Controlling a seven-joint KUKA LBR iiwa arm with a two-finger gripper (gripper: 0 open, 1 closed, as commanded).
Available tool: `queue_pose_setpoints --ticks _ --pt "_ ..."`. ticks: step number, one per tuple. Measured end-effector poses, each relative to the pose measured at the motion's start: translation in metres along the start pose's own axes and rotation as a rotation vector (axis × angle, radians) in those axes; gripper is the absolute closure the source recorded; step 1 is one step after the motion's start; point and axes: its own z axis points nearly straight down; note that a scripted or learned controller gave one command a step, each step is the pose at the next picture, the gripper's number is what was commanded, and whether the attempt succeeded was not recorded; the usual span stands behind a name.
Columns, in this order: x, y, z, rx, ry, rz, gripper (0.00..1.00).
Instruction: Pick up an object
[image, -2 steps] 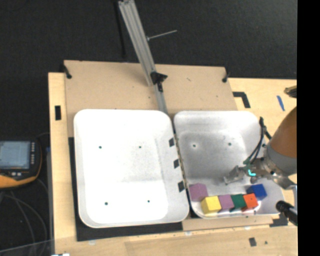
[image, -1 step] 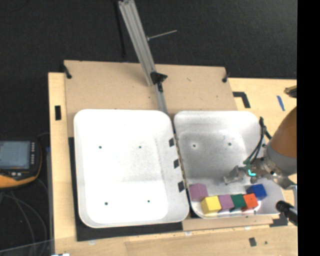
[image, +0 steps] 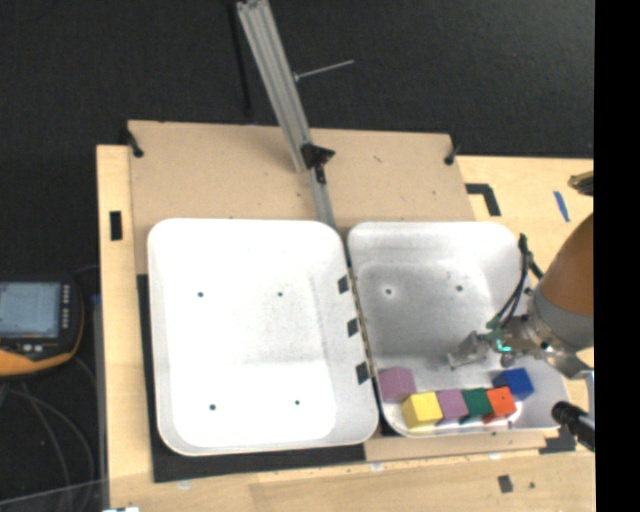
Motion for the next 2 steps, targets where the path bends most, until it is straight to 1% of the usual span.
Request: queue_pose_setpoints --ticks 1,2 --pt "0.0186 0.0491 -0.04 -0.002 0.001 -0.023 0.0" --pt "0.0155 0.0465 -0.0485 0.003 -0.001 -0.029 1.0"
